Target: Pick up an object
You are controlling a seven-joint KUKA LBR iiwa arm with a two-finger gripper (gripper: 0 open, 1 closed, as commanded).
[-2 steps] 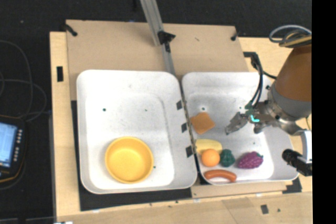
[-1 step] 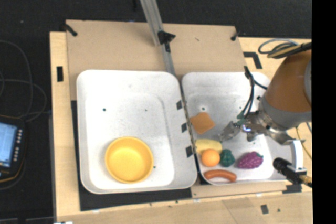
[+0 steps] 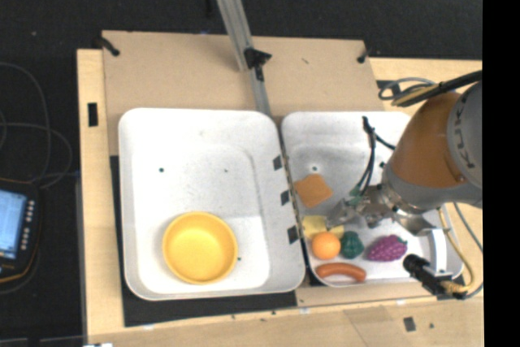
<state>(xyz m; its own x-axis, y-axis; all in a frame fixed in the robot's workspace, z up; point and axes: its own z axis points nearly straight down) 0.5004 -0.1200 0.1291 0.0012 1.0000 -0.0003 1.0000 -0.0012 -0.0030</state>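
We are seeing the left white plastic bin (image 3: 146, 175) lying mostly bare, a round yellow bowl (image 3: 200, 247) sitting near its front edge. The right white bin (image 3: 325, 138) is crowding its front wall with a tan flat square (image 3: 313, 190), an orange ball (image 3: 326, 245), a green piece (image 3: 352, 244), purple grapes (image 3: 386, 248) and a red sausage (image 3: 340, 272). The gripper (image 3: 363, 210) is hanging just above them; whether it is apart or together, we cannot tell.

A yellow bowl (image 3: 200, 247) sits upright at the lower left. At the lower right lie a tan block (image 3: 313, 190), an orange ball (image 3: 326, 245), purple grapes (image 3: 386, 248) and a red sausage (image 3: 340, 272).
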